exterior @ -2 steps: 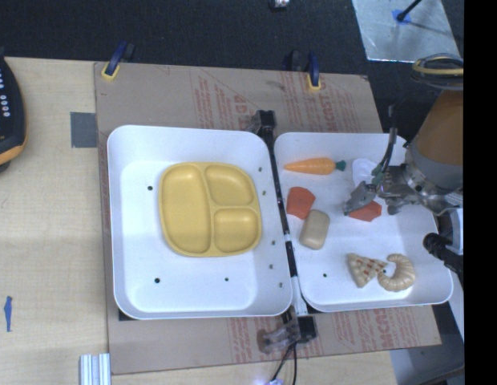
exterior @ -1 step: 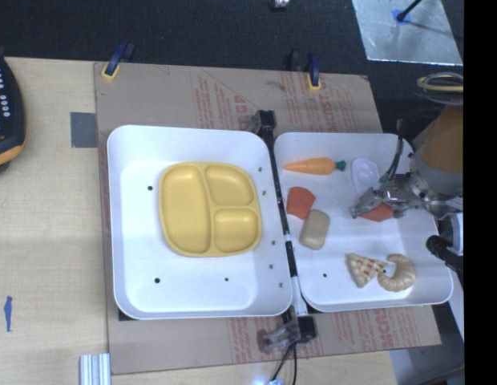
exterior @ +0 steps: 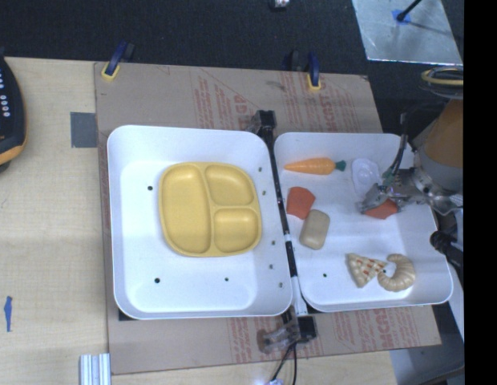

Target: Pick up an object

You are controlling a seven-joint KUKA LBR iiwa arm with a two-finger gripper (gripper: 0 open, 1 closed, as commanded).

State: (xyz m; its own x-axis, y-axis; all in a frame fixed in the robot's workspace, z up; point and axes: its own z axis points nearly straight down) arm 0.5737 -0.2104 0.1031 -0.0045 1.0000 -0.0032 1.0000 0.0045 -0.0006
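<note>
Camera view: pincer (exterior: 382, 196) over red piece (exterior: 383, 210)

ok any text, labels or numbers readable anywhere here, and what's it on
No text here can be read for certain.
Red print repeats in rows across the brown cardboard sheet under the two bins: too faint and blurred to quote.
The dark handheld device at the left edge has small buttons and a screen: markings too small to read.
The yellow divided plate, both white bins and the toy food carry no print.
</note>
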